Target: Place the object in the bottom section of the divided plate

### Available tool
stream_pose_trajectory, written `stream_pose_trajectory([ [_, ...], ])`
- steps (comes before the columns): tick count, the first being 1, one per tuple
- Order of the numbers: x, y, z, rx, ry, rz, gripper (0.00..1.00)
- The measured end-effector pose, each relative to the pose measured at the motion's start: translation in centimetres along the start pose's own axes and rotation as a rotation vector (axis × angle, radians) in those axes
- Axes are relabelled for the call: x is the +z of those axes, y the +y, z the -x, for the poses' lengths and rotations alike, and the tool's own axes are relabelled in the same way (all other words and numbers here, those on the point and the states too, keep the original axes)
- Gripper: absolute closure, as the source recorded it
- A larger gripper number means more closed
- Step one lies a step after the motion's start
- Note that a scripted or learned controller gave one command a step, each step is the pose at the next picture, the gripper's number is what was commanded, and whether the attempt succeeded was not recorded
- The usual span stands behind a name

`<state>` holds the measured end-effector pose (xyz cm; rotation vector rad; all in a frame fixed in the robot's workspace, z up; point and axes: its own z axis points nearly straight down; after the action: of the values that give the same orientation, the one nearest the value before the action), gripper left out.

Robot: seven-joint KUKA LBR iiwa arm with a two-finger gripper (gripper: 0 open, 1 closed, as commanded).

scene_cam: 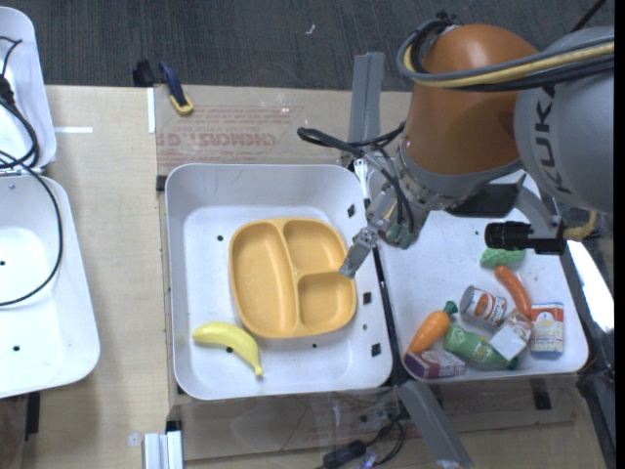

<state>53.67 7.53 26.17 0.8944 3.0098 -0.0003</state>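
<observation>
Banana (pixel 228 339) is the loose thing beside the divided plate (pixel 235 262): plain yellow, gently curved, smooth, lying flat on the floor of the left bin (pixel 186 262).

Starting at the gripper (pixel 350 262), we see it reach down at a slant from the arm's orange band (pixel 459 96) in the upper right, its tip over the plate's right rim where the two smaller sections meet. We cannot tell whether it is released or clenched, and we see nothing carried in it.

The plate is yellow with rounded corners, one long section on its left and two smaller ones on its right. It lies near the middle of the left bin, with bare white floor above it and to its left.

The banana lies in the lower left of that bin, just beside the plate's lower left corner and near the bin's bottom wall. Its long axis runs from the left down to the lower right, with the narrow end pointing lower right.

In the right bin (pixel 576 360) toy carrots (pixel 430 328), cans (pixel 483 306) and packets crowd the lower part. Both bins rest on the desk (pixel 107 145).
</observation>
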Motion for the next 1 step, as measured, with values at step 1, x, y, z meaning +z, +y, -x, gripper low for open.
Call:
stream_pose_trajectory([
  [1,-0.85,-0.04,0.15,0.003,-0.001,0.000,1.00],
])
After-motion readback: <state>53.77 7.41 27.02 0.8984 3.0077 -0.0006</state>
